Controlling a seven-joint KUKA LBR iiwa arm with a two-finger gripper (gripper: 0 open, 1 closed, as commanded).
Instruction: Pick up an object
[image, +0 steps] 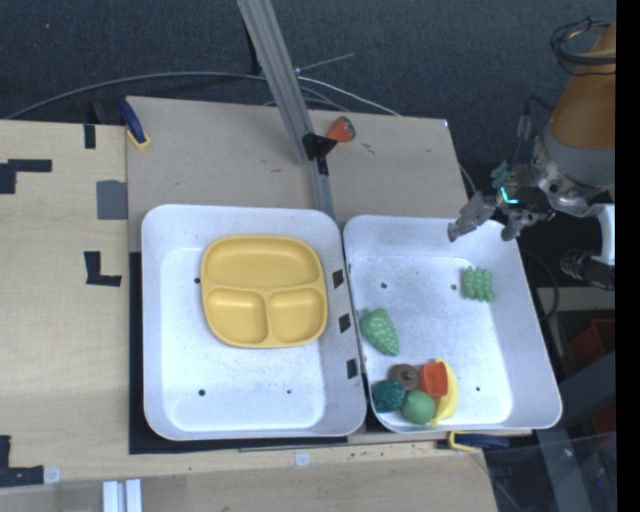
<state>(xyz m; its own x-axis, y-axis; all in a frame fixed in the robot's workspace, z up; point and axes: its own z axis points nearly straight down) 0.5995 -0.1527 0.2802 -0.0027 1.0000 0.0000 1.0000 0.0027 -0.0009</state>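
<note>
My gripper (487, 222) hangs over the far right edge of the right bin (500, 395), its two grey fingers spread apart with nothing between them. A bumpy light green toy (477, 284) lies just below it near the bin's right wall. A darker green leafy toy (380, 331) lies by the bin's left wall. In the near left corner a cluster sits packed together: a brown ring (405, 375), a red piece (434, 379), a yellow banana (449, 394), a green ball (419, 407) and a dark green piece (389, 396).
The left bin (175, 400) bears a yellow divided plate (265, 290). A grey pole (283, 75) slants down to the bins' far edge, with a small orange-red object (342, 128) beside it. The wooden bench (60, 300) stretches to the left.
</note>
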